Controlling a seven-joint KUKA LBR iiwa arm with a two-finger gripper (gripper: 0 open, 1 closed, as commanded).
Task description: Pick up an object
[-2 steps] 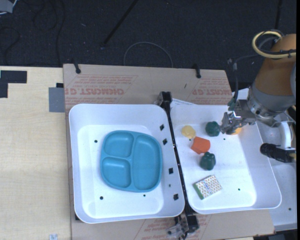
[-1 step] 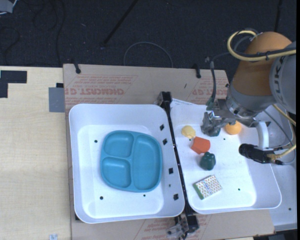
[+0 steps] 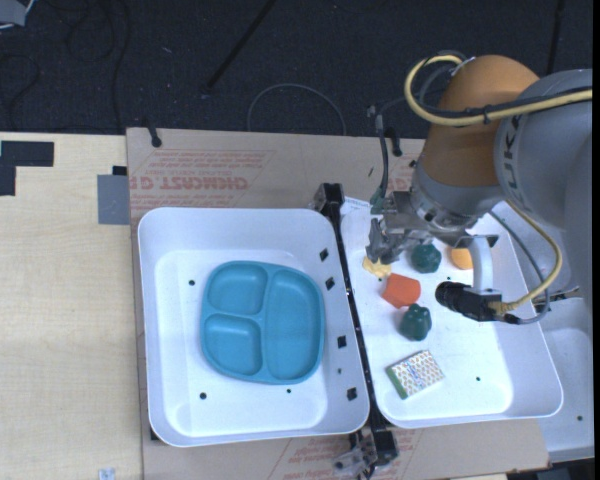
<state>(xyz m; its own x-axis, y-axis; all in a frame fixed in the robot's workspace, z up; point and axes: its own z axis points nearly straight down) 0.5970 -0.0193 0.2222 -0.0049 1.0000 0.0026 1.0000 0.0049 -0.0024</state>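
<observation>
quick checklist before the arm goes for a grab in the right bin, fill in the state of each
1. Gripper over the right bin: ok, near its left wall.
2. Finger state: cannot tell.
3. Object between the fingers: cannot tell; a small yellow piece lies just below.
4. Nearest targets apart: ok, orange block and green pieces are separate.
5. Patterned packet reachable: ok, lies alone.
6. Blue tray out of the way: ok, in the left bin.

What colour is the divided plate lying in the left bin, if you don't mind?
Light blue, seen in the camera view: divided plate.

Lab bench (image 3: 50,298), 2 bins (image 3: 170,238)
</observation>
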